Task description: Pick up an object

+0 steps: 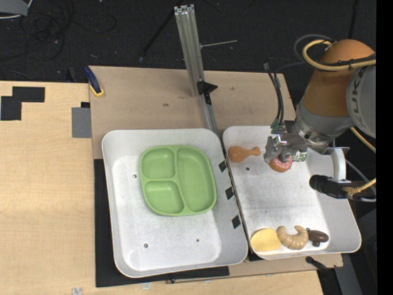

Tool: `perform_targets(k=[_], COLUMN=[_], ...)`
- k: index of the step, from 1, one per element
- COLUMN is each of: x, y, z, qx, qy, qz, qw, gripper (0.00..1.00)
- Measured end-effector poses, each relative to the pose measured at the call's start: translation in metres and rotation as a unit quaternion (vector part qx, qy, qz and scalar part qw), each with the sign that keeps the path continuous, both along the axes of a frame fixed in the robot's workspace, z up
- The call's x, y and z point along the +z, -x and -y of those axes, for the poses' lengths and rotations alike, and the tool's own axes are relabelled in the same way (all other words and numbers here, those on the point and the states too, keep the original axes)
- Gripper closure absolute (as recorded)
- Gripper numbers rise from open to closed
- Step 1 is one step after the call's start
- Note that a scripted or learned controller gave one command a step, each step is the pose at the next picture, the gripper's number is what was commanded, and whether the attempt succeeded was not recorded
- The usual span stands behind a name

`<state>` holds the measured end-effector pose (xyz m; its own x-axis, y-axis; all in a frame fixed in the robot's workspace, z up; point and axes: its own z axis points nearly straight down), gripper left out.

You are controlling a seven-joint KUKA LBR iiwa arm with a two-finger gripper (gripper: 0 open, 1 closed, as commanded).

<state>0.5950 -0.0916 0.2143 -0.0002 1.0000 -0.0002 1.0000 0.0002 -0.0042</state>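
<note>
Down at the front of the right bin point(344, 241), well away from the hand, lie a flat yellow round thing point(265, 240), a bumpy tan curl point(293, 236) and a small dark brown piece point(317, 235). Up by the hand point(280, 154) sits a small pink round toy point(282, 163), right under the metal tips and touching them. I cannot tell if the hand is gripping it, and the toy looks low in the bin, so I think the pick is not done yet. Just beside the hand lies a smooth orange drumstick toy point(242, 153). Far across from the hand, the left bin point(120, 226) holds a shiny green plate point(178, 180) with three parts. Both bins sit on the tan worktop point(141, 97).
</note>
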Motion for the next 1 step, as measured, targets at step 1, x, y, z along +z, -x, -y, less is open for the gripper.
perform_targets(k=[1], x=[-0.0089], y=[-0.0057], z=[-0.0502], qx=[0.002], qy=[-0.0009], qz=[0.0], qw=[1.0], gripper=[1.0])
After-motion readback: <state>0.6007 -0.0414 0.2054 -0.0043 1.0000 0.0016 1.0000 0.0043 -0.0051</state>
